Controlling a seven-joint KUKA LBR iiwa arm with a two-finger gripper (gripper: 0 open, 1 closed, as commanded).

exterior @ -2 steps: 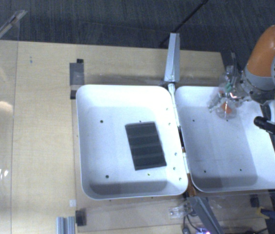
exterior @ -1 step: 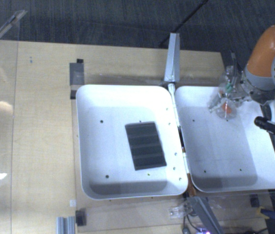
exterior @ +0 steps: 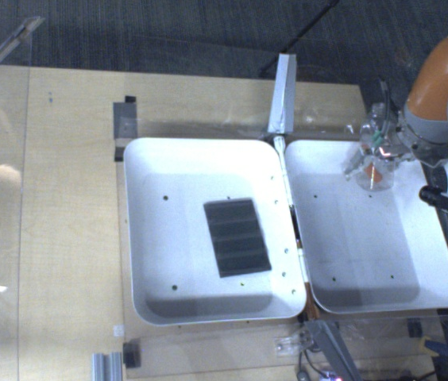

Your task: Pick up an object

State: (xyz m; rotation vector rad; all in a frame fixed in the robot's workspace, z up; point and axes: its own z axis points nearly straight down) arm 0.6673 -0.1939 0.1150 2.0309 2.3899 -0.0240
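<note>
- A dark, flat, ribbed rectangular object [exterior: 237,236] is seen lying near the middle of the left bin [exterior: 148,213], slightly skewed to the bin's edges; it is judged to be the thing to be picked up, lying flat where it can be reached from above.
- No label, brand or writing can be read on the object, the bins or the arm.
- The right bin [exterior: 367,252] is set just beside the left one, the two rims meeting along the middle, so that things can be carried from one to the other.
- The gripper [exterior: 373,165] is held over the far corner of the right bin, well apart from the object; nothing is seen between its fingers, and whether they are spread or closed cannot be told, the part being small and blurred.
- Both bins are borne by a pale wooden desk [exterior: 57,213], and small brackets at the corners appear to keep them in place.
</note>
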